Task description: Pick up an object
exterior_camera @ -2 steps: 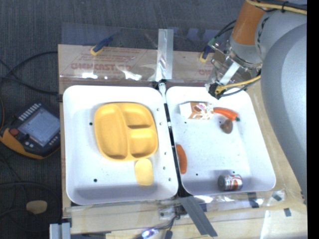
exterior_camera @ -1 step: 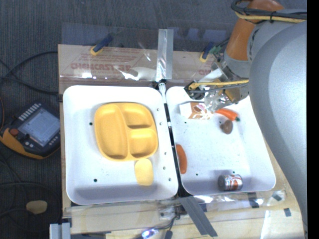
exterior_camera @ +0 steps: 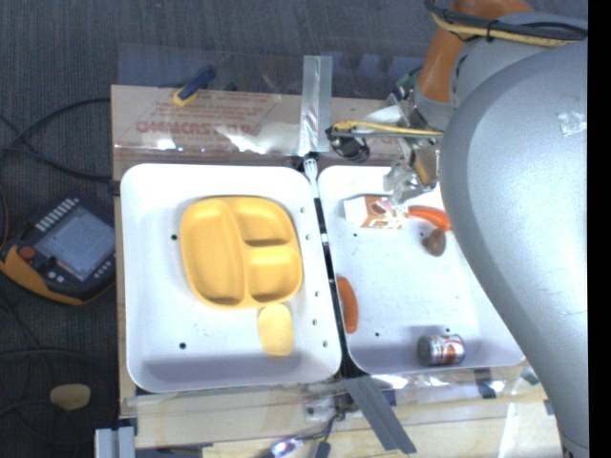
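My gripper (exterior_camera: 409, 177) hangs over the far part of the right bin (exterior_camera: 401, 346), just above a small white and orange carton (exterior_camera: 377, 215). An orange carrot-like piece (exterior_camera: 431, 217) and a brown lump (exterior_camera: 434, 243) lie right of the carton, beneath the arm. An orange sausage shape (exterior_camera: 348, 303) rests against the right bin's left wall. A tipped can (exterior_camera: 440, 349) lies near its front edge. In the left bin (exterior_camera: 153, 284) sit a yellow divided tray (exterior_camera: 241, 250) and a pale yellow block (exterior_camera: 276, 330) in front of it.
The grey arm (exterior_camera: 535, 208) covers the right side of the right bin. Crumpled clear plastic (exterior_camera: 239, 132) and a blue and yellow tool (exterior_camera: 194, 84) lie on the board behind the bins. A pendant (exterior_camera: 62, 251) lies on the floor at left.
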Robot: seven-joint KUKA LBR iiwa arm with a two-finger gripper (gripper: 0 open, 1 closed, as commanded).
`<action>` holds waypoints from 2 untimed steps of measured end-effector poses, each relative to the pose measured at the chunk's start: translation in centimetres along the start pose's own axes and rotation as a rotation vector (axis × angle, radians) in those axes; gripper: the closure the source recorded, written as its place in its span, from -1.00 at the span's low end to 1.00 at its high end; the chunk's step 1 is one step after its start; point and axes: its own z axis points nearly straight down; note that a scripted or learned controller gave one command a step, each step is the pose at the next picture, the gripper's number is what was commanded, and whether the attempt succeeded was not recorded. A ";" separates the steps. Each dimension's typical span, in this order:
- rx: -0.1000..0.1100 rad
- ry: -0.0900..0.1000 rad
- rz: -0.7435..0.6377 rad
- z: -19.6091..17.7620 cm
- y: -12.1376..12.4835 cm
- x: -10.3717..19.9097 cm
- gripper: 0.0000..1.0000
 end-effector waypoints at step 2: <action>0.000 0.000 -0.006 3.7 -7.7 3.0 1.00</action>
